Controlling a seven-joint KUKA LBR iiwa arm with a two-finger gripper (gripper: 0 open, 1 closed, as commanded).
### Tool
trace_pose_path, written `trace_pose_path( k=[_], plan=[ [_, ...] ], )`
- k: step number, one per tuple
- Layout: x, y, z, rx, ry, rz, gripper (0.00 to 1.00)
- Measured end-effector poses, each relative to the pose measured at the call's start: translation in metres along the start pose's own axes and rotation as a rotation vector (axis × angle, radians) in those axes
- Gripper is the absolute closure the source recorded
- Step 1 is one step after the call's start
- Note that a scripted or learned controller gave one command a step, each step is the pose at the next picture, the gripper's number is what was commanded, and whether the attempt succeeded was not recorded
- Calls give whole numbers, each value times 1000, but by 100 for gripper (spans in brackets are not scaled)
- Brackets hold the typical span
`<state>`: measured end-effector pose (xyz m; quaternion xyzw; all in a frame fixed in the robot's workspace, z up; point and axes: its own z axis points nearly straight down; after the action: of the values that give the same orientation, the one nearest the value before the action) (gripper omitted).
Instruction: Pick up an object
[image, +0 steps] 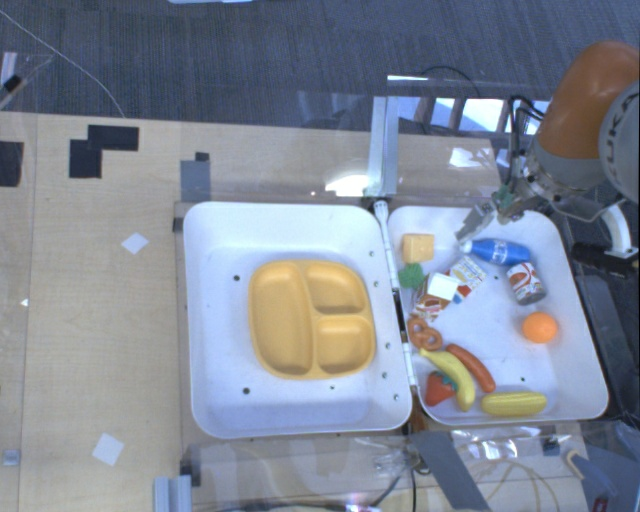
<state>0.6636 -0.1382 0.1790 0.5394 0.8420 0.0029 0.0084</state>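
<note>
Up at the far right corner of the right-hand bin (590, 400), the gripper (492, 212) hangs above the rim, its thin fingers (476, 222) slanting down toward the blue bottle (497, 251). I see nothing between them; whether they are spread or closed I cannot tell from where I stand.

Just beneath and beside the tip lies the blue bottle, on its side, with the small red-and-white can (526, 283) touching or nearly touching its lower end. A white packet (462, 272) sits just to its left. Further out are the yellow cube (418, 246), the green piece (411, 275), the orange ball (539, 327), the pretzel (424, 331), the sausage (472, 366) and two bananas (514, 403).

My worry is the crowding. A bottle lying flat and round could roll off the fingers if they close across its curve, and the can beside it may block one finger on the way down. The bin wall is near too, so a slanted approach could catch the rim.

The yellow tray (310, 320) in the left bin (215, 400) is well apart.
</note>
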Motion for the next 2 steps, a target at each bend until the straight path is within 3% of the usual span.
trace_pose_path(
  k=[1, 2],
  plan=[
    [-6, -13, 53, 3, 4, 137, 0],
    [46, -1, 87, -1, 4, 397, 0]
  ],
)
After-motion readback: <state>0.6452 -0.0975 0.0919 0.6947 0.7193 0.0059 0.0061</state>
